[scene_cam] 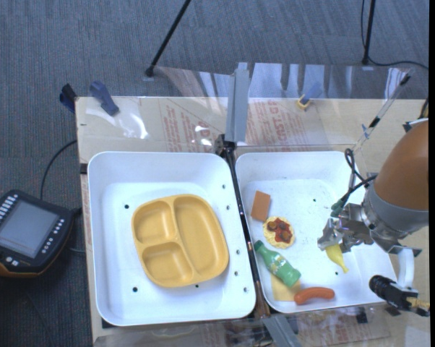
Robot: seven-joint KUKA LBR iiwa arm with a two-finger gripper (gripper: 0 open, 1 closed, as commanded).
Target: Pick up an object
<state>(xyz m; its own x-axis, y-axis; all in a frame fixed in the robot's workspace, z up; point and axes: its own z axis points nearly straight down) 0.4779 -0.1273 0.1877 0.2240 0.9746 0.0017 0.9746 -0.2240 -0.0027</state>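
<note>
Hovering gripper point(336, 243) over yellow banana toy point(337, 256) at right bin's point(304, 166) 4 o'clock | finger state: cannot tell | looking light, stiff, slippery plastic | judging mid-body grasp best

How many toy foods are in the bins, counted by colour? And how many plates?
Orange: 2, a flat orange square slice and an orange sausage
Yellow: 3, a round yellow pizza with red toppings, a flat yellow wedge, a yellow banana-like piece
Green: 1, a green plastic bottle
Plates: 1, a yellow divided plate
Total: 7
</note>
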